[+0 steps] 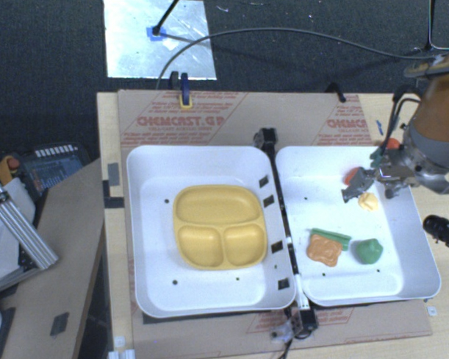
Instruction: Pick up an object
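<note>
Bench clutter around the two bins

A yellow three-compartment tray (pixel 217 225) sits in the left white bin (pixel 148 214). Under both bins lies brown cardboard (pixel 207 117) printed "CHEMCAST". A shiny foil sheet (pixel 157 37) rests on dark carpet beyond it, with a grey cable (pixel 300 36) curving across and an aluminium rail (pixel 20 226) at far left.

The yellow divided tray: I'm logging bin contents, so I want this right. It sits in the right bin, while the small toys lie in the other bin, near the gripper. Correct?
Not quite. The camera view shows the yellow divided tray in the left bin. The small toys, such as the green one and the orange one, lie in the right bin, near the gripper.
</note>
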Robot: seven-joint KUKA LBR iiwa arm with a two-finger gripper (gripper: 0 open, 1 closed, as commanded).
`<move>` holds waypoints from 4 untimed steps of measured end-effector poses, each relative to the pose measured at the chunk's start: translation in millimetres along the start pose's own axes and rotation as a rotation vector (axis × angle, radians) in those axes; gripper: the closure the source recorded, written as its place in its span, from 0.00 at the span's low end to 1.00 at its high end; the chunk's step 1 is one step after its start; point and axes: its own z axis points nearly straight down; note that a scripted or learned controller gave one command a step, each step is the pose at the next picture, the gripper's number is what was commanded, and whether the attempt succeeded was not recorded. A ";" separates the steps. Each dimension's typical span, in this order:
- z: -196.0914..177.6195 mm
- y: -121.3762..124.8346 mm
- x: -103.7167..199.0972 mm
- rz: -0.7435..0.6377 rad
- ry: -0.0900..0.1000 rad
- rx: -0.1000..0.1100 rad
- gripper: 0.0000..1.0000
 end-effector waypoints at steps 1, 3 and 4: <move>-5.0 1.8 0.2 -0.002 -0.001 -0.010 0.00; 99.9 0.1 3.7 0.000 0.000 -0.004 0.00; 147.4 -5.7 -3.2 0.000 0.000 -0.005 0.00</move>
